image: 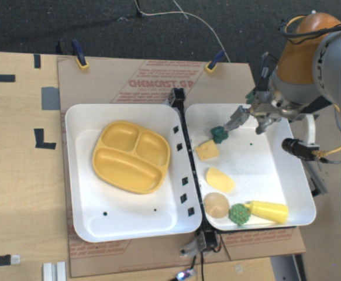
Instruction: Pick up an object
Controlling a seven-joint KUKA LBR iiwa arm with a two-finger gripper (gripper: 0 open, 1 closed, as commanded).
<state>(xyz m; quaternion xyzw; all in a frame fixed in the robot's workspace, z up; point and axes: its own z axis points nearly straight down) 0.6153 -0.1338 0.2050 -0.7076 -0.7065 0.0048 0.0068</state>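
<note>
Tool (249, 120) fingers spread, holding nothing, over right bin (287, 174) far side. Nearest item, green piece (219, 134), lies just beside left fingertip. Yellow tray (131, 156) in left bin (79, 174).

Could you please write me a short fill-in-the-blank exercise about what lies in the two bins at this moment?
1. The yellow divided plate lies in the ____ bin.
2. The gripper hangs over the ____ bin.
3. The green broccoli piece lies beside the yellow ____ at the near edge.
4. The dark green piece lies just beyond the cheese-like ____.

Missing words: left; right; bottle; wedge
</note>
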